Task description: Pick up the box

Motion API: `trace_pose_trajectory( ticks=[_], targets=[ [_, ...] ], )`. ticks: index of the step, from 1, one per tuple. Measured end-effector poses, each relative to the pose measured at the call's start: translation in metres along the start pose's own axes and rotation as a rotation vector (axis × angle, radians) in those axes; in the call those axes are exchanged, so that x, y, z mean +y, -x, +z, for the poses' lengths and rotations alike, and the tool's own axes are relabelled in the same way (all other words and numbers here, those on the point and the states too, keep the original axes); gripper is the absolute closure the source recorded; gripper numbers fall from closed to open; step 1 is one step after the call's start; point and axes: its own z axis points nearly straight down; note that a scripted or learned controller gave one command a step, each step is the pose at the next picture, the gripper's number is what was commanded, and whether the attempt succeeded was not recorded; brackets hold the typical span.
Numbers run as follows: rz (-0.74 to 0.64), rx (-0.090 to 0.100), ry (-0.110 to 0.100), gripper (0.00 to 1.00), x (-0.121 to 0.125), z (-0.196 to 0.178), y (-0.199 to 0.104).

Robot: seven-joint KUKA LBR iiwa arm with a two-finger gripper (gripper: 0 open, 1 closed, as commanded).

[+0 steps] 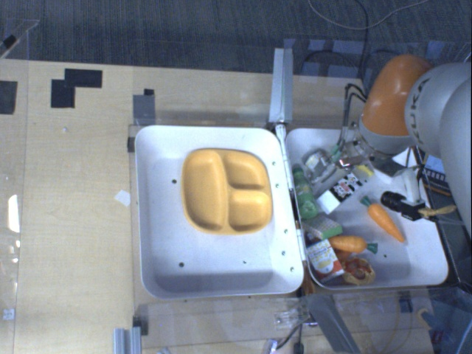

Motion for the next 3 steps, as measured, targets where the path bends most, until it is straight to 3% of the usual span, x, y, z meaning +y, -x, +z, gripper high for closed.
trace_pose_trajectory(
  ticks=[1,2,3],
  targets=[
    [-0.163,0.019,-0.034,0.0,-0.001,-0.014,0.043],
    [-0.164,0.001,0.0,0.0,0.01,0.0,-0.01],
    [0.119,0.018,-0.033,0.0,0.026,0.003,0.003]
  ],
)
